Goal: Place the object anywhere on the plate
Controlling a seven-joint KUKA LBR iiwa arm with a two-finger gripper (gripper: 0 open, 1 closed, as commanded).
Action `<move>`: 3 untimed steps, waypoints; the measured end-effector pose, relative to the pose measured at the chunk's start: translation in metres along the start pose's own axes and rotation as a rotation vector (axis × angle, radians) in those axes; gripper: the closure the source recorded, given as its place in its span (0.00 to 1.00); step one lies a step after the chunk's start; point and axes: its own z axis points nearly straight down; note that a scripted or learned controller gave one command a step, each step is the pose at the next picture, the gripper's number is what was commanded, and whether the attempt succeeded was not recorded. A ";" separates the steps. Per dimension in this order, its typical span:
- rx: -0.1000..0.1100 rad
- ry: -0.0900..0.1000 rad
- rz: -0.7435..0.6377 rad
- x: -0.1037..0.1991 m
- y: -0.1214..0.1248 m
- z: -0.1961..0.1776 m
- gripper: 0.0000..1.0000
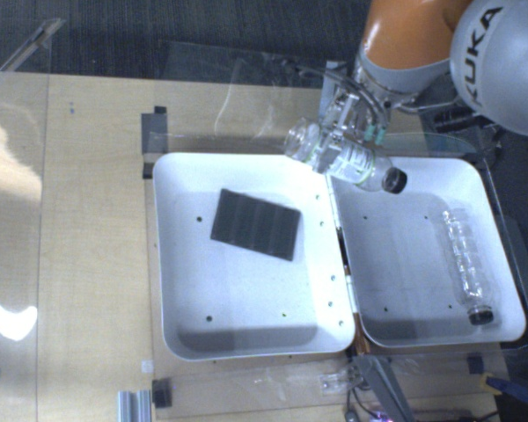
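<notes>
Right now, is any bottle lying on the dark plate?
No: one clear bottle lies in the right bin, the other bottle is up at the claw, both off the dark plate.

The plate (255,224) is dark grey with faint darker stripes. The left bin (172,262) and right bin (503,236) are white, the desk (79,236) pale wood. The upper bottle (354,167) and the lower bottle (463,251) are clear, black-capped.

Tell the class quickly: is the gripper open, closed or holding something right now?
Gripper: closed on the clear bottle with a black cap, near the back of the two bins.
</notes>
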 end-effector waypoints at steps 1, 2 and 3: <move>-0.005 -0.007 0.001 -0.001 0.002 -0.012 1.00; 0.000 0.002 -0.197 0.023 0.006 0.043 1.00; -0.005 -0.007 -0.195 0.022 0.008 0.030 1.00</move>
